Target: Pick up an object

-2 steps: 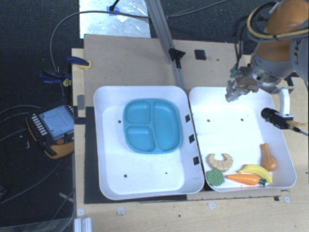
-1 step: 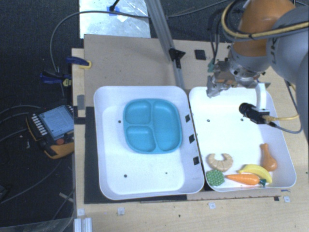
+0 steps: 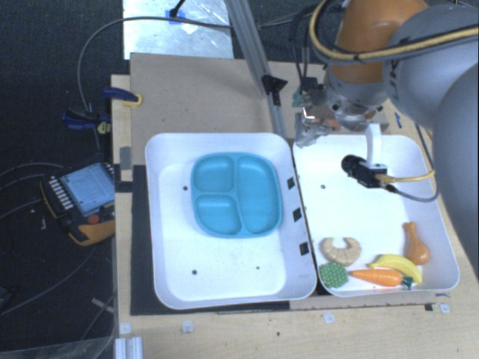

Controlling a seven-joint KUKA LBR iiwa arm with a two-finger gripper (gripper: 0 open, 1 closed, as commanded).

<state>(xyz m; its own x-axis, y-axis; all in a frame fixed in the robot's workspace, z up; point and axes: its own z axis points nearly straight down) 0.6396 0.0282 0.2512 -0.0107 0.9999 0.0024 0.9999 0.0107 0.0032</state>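
Note:
Several toy foods lie along the near edge of the right bin (image 3: 419,152): a tan croissant (image 3: 341,250), a green broccoli piece (image 3: 334,275), an orange carrot (image 3: 376,277), a yellow banana (image 3: 398,265) and a brown drumstick (image 3: 415,243). My gripper (image 3: 309,131) hangs over the far left corner of the right bin, well away from the foods. Nothing shows in it. Behind it rises the arm's orange band (image 3: 370,17).
The left bin (image 3: 168,260) holds a blue divided plate (image 3: 236,194). A black part on a yellow cable (image 3: 362,170) hangs under the wrist over the right bin. A metal pole (image 3: 251,43) slants down behind the bins. Tools and cables lie left of the bench.

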